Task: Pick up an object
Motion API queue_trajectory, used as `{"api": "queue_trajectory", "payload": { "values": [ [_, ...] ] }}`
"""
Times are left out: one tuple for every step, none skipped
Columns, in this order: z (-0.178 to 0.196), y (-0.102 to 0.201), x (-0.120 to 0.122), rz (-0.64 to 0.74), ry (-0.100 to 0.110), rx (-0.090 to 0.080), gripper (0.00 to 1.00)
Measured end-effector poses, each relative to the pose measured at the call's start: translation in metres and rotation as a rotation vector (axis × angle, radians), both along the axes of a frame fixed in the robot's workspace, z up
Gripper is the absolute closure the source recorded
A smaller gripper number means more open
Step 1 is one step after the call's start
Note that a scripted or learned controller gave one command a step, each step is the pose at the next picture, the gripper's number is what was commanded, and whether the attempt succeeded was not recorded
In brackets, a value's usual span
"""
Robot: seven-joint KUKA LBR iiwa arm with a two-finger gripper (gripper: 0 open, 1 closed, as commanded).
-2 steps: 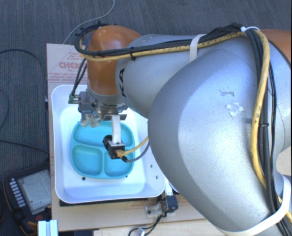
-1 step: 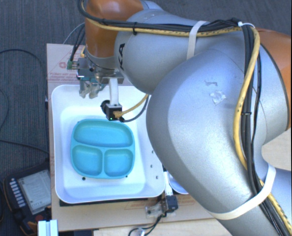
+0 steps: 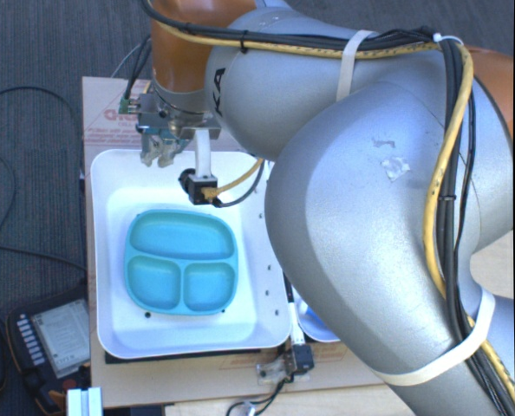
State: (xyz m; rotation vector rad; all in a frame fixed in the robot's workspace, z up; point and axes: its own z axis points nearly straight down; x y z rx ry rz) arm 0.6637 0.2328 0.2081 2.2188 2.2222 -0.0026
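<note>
Landmark: I take the left bin (image 3: pixel 110 232) as reference; its white floor and walls are in clear sight.
Plate: a light-blue divided plate (image 3: pixel 183 261) with three compartments lies flat on the bin floor, roughly central, nearer the front wall than the far one.
Gripper: I see the gripper (image 3: pixel 159 156) over the bin's far-left corner, above the rim, well apart from the plate. Nothing sits between its tips. I cannot tell their spacing at this angle.
Arm: the grey arm (image 3: pixel 387 189) covers everything to the right of the bin; its orange band (image 3: pixel 192 24) sits above the wrist.
Cables: a black connector (image 3: pixel 198 185) hangs just beyond the plate's far edge.
</note>
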Motion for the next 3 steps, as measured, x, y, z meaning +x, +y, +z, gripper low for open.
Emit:
{"api": "queue_trajectory", "payload": {
  "values": [
    [-0.0004, 0.0000, -0.0001, 0.000, 0.001, 0.000, 0.00],
    [-0.0004, -0.0001, -0.0001, 0.000, 0.001, 0.000, 0.00],
    [-0.0004, -0.0001, -0.0001, 0.000, 0.001, 0.000, 0.00]
  ]
}}
